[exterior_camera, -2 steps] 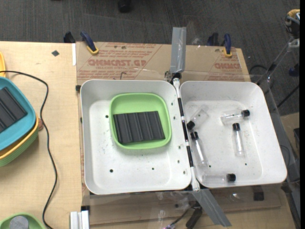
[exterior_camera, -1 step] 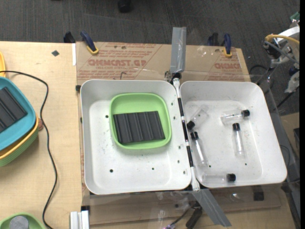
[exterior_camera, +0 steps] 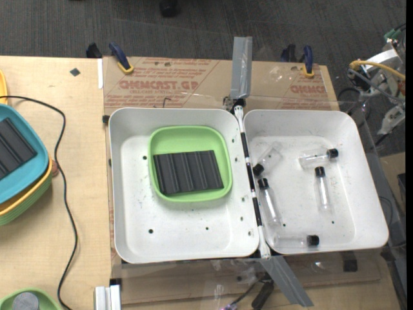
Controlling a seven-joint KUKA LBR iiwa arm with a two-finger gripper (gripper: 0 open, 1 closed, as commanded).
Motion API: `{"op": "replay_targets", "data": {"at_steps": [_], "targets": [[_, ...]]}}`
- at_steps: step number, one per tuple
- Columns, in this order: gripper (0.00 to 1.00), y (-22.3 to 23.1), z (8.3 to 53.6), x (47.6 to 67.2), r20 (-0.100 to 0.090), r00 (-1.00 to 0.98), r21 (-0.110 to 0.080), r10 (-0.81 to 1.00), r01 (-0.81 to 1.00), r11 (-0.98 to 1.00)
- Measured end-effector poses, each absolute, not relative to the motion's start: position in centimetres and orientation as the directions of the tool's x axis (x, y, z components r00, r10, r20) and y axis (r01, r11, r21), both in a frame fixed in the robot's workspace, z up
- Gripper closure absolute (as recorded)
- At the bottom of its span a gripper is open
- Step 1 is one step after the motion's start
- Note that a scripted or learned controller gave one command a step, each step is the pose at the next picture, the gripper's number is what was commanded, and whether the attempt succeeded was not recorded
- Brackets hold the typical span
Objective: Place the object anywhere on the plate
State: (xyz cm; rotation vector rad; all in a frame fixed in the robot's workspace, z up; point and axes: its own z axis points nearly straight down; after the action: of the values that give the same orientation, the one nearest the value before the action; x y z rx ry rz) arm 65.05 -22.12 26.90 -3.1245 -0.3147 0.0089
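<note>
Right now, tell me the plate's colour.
Light green plate, with a dark ribbed insert; camera view.

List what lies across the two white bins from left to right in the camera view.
Left bin → green plate with a black ridged insert → divider between the bins → clear black-capped tubes in the right bin.

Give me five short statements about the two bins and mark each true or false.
1. The green plate sits in the left bin. True.
2. A dark ribbed slab lies on the plate. True.
3. The clear tubes with black caps lie on the plate. False: they lie in the right bin.
4. The right bin holds only one tube. False: it holds several.
5. Blue-handled clamps grip the cardboard behind the bins. True.
</note>
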Motion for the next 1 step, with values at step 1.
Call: {"op": "replay_targets", "data": {"at_steps": [1], "targets": [[0.0,-22.26,26.98,63.62,-0.005,0.981,-0.002,0.196,0.196,-0.981]]}}
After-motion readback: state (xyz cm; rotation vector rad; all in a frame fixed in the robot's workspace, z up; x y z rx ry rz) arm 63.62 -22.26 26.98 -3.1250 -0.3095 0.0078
